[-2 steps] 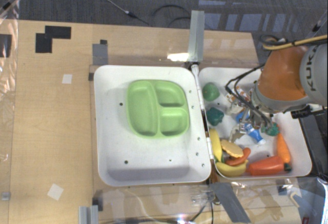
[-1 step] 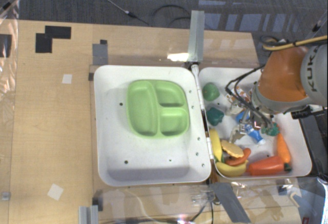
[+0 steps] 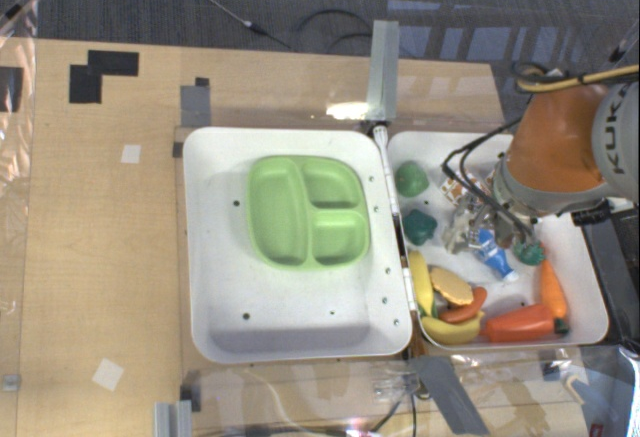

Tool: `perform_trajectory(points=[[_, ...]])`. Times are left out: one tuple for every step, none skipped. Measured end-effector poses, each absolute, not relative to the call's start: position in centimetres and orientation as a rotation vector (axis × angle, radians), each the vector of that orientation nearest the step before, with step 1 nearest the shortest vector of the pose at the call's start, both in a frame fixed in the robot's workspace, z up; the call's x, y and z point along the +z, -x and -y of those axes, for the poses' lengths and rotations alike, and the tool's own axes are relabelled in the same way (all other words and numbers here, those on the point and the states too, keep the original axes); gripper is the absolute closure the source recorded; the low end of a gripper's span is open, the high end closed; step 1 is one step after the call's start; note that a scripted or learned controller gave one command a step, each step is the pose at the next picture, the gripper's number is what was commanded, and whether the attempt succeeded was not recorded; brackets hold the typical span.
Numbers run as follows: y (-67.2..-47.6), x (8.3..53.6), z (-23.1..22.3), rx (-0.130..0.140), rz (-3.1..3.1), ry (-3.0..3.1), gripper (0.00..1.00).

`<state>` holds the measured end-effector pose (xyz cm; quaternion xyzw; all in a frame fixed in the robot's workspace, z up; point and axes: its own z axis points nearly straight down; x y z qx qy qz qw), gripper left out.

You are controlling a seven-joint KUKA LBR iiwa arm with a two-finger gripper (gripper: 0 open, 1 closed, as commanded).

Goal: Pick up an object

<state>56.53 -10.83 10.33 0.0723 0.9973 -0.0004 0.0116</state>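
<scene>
Camera view, hand (image 3: pixel 478 230) above blue tube (image 3: pixel 494 254)

You are looking from 1 fixed camera mounted above the bench (image 3: pixel 90 255), tilted so dark carpet fills the 12 o'clock band. It stands far enough back to take in both bins: the left bin (image 3: pixel 215 325) near centre, the right bin (image 3: pixel 590 310) toward 3 o'clock, where the arm (image 3: pixel 560 140) enters.
</scene>
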Motion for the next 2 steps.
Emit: perform_trajectory(points=[[-56.5,10.3,10.8,-0.001,-3.111,-0.225,0.00],[-58.8,8.9,10.6,-0.002,-3.124,-0.194,0.00]])
